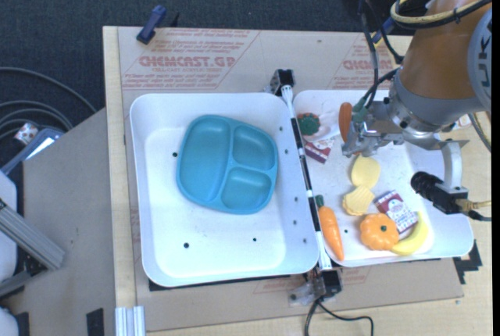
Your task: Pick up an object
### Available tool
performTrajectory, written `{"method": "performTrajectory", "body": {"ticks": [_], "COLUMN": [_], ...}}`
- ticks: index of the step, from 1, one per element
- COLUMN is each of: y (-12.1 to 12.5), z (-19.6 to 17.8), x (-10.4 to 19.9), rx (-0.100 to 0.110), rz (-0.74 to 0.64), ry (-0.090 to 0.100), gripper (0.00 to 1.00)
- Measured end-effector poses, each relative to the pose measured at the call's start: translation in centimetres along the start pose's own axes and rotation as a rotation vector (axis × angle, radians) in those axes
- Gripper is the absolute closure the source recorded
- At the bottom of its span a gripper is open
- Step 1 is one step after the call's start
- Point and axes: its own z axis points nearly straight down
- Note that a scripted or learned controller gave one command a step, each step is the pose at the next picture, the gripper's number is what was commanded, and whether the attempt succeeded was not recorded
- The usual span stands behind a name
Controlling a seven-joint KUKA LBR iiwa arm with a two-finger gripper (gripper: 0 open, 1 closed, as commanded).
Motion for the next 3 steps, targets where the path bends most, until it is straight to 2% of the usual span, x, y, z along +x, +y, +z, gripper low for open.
{"method": "performTrajectory", "body": {"ticks": [1, 2, 3], "y": [-4.6, -5.3, -5.5], "z": [-1.1, -1.3, -1.3], "x": [0.3, 2.3, -2.6], "rx": [0.005, 0.005, 0.003], "rz": [0.0, -0.002, 0.0], "ry": [0.002, 0.002, 0.001], "gripper": [1.0, 1.0, 1.0]}}
